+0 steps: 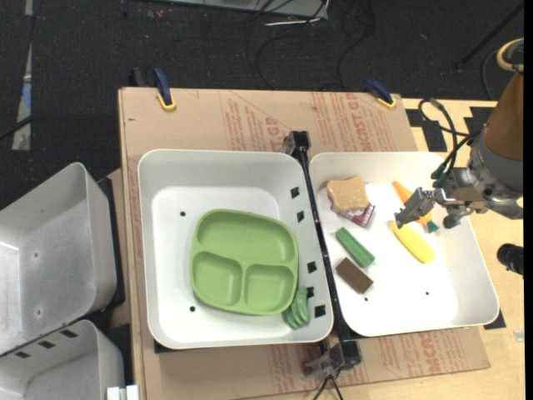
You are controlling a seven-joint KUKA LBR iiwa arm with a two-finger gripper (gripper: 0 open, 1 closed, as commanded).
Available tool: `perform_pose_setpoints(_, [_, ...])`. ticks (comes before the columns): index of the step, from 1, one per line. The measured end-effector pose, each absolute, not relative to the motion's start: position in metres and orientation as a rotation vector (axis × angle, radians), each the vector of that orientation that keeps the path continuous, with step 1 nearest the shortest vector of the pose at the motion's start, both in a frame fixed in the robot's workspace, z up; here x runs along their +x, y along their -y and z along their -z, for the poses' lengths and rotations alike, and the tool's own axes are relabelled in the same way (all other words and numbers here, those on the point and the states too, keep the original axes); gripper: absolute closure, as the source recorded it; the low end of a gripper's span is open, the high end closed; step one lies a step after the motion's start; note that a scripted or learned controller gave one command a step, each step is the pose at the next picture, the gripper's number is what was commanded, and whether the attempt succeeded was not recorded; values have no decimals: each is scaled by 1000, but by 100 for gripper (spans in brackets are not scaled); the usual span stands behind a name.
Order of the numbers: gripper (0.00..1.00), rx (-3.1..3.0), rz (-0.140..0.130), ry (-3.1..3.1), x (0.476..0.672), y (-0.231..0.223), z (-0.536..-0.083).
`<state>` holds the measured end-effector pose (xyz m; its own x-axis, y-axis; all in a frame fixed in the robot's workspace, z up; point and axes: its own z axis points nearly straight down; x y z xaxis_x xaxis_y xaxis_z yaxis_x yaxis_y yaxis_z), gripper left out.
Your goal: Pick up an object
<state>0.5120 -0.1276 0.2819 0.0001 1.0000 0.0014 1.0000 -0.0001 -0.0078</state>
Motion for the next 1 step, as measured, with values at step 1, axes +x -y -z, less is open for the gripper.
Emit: perform_pose_setpoints(1, [0, -2219, -1, 2223, 513, 128, -285])
